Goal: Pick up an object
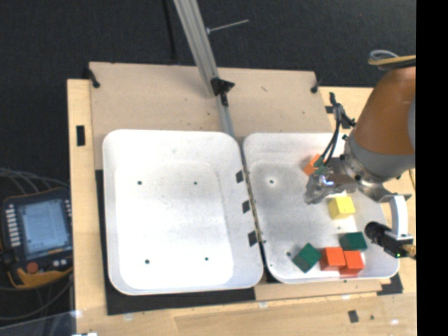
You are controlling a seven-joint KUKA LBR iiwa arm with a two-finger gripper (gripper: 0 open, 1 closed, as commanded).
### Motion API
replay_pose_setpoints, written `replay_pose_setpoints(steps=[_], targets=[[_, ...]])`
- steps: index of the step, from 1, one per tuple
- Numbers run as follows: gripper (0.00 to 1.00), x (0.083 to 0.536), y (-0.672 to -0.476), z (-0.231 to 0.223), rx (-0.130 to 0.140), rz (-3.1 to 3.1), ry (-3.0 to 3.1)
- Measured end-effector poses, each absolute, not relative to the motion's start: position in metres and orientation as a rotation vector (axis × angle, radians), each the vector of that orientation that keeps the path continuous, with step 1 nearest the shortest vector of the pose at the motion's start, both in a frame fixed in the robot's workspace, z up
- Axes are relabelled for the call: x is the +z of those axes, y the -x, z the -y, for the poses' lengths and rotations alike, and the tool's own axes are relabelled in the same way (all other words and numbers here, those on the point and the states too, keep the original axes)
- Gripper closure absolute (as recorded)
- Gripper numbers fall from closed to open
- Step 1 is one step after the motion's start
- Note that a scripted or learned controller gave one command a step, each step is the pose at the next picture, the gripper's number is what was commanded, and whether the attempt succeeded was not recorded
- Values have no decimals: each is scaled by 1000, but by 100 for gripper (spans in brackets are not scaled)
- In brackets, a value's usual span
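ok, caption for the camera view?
Arm over right bin beside a yellow block, green blocks and orange blocks along its near edge.

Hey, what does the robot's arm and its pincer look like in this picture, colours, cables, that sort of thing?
The arm is thick, rounded and grey, with a broad orange band above the wrist. It narrows to a small pincer of shiny silver metal. Thin dark cables run down beside the wrist toward the pincer. No lettering or markings can be made out.
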State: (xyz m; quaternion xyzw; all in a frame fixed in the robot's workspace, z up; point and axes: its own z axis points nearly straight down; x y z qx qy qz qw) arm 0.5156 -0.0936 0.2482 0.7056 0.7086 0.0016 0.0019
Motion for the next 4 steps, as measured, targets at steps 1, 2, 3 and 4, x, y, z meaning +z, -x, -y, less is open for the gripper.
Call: replay_pose_setpoints(steps=[1, 2, 3, 4], targets=[[100, 243, -532, 55, 1, -2227, -2215], [100, 252, -550, 6, 4, -2229, -2212], [100, 250, -558, -40, 2, -2228, -2214], [100, 235, -579, -82, 0, -2226, -2214]])
